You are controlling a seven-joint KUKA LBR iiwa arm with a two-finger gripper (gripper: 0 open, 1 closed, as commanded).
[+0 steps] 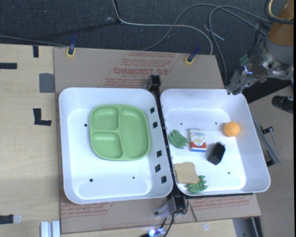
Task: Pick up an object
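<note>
You've got a light wood bench [19,132] with black tape marks [39,116] on its left part, and a brown cardboard sheet [138,65] lying flat on it, held at the far edge by two yellow-and-blue clamps [70,49]. Two shallow white bins sit on the cardboard touching side by side: left bin [74,181], right bin [251,132]. Thin cables [187,14] trail across the dark surface beyond the far edge.
</note>
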